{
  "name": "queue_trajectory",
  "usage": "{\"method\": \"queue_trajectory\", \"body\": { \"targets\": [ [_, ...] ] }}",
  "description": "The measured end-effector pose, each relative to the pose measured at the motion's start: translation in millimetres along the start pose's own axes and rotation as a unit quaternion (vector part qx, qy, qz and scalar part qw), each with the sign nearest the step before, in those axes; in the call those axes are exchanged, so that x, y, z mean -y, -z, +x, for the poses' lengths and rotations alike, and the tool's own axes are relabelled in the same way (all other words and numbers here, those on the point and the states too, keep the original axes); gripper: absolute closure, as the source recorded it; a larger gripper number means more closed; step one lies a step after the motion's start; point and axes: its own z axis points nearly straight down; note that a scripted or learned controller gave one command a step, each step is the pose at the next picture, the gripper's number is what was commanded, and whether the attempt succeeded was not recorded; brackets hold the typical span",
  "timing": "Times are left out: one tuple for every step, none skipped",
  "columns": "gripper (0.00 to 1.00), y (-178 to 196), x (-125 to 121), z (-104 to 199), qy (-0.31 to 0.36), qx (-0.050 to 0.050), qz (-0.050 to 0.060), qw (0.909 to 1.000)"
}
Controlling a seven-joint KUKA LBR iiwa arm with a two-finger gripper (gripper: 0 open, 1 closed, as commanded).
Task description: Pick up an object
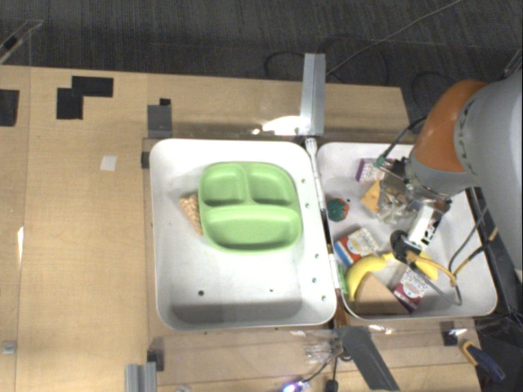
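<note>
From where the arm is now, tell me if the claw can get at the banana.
Probably yes. The claw hangs over the right bin, and the banana lies just beside it with its top bare. A brown box and packets crowd its lower side.

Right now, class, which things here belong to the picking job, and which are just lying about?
Job:
tool
banana
yellow wedge
small packets
right bin

Lying about:
green divided plate
left bin
cables

Green tray (248,205) smooth matt plastic; white bins (176,292) glossy plastic; bench (73,219) pale wood; banana (368,269) smooth skin.
</note>
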Motion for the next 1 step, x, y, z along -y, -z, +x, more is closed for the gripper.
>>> {"method": "queue_trajectory", "body": {
  "targets": [
    [1.0,-14.6,78.5,-48.3,-0.107,-0.005,-0.008,0.9942]
  ]
}}
